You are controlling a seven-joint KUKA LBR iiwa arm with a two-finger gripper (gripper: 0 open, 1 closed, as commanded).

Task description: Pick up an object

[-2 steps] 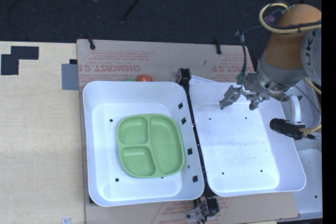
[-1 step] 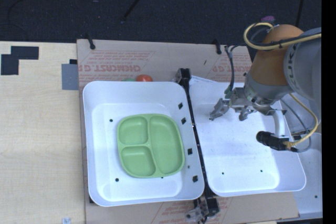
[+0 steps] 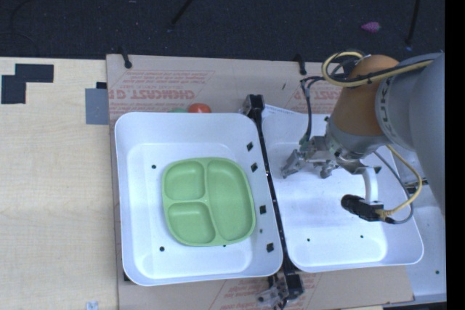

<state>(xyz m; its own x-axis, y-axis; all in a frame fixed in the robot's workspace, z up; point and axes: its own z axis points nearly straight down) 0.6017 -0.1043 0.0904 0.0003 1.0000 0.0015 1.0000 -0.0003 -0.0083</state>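
Note:
A light green divided plate (image 3: 208, 200) with three compartments lies flat in the left bin (image 3: 138, 149). My gripper (image 3: 306, 168) hangs low over the upper left part of the right bin (image 3: 407, 250), close to the divider between the bins. Its two metal fingers (image 3: 289, 165) are spread apart, and only white bin floor shows between them. The gripper is open and holds nothing. The plate sits well to its left, across the divider.
A small orange-red object (image 3: 198, 109) lies on the cardboard just behind the left bin's far rim. A black plug on a yellow cable (image 3: 362, 206) hangs from the arm over the right bin. Black clips run along the divider (image 3: 263, 178).

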